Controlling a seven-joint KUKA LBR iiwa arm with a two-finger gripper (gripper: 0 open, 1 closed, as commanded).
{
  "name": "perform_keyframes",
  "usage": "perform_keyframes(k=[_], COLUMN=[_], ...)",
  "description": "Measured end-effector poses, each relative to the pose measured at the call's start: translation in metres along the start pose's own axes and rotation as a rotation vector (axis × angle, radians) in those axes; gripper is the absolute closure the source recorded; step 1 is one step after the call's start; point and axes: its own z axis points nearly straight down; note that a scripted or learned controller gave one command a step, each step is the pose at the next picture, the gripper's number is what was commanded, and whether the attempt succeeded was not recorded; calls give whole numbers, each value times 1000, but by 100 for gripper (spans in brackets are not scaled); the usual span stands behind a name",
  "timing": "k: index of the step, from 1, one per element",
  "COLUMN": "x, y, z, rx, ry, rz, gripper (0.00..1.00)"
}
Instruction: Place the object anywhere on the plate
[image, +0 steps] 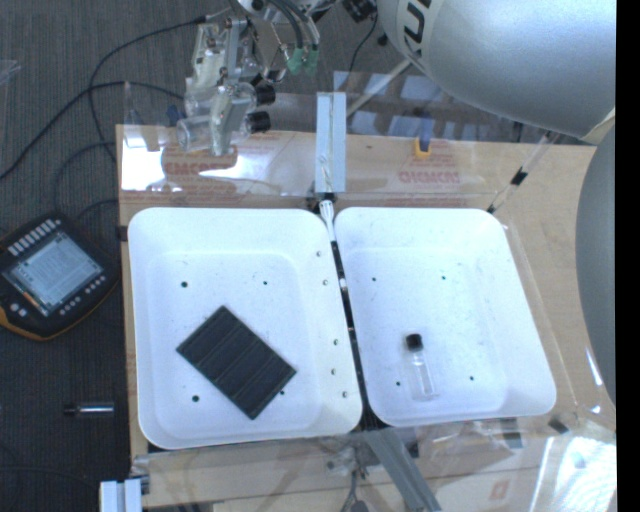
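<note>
On the far left, off the bench, lies a flat controller (50, 275). It has a grey screen, a dark case and an orange edge, and a black cord runs from it.

Next is the left bin (150, 250). It is white, smooth plastic, square with round corners and low walls. Tiny dark specks and a few small holes dot its floor.

The gripper (216, 118) hangs over the back edge of the bench, behind the back left part of this bin. It is shiny metal and clear parts, with wires looped above it. I cannot tell if it is open or shut. Nothing shows in it.

The plate (237, 361) lies flat on the left bin's floor, near the front edge. It is a dark grey rectangle, turned like a diamond, with thin lines across it.

A grey metal post (331, 140) stands at the back, where the two bins meet.

The right bin (520, 300) looks the same as the left one and sits just beside it.

The bottle (418, 368) lies in the right bin, near the front edge. It is small, clear like glass, and shaped like a tube, with a black cap pointing to the back. It is well apart from the plate.

The arm (520, 55) is big, round and smooth grey, over the back right corner of the bench.
</note>
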Motion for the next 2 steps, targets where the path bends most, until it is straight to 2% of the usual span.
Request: perform_keyframes(k=[2], x=[-2], y=[1], z=[-20], rx=[-5], ry=[-9], rz=[2], gripper=[100])
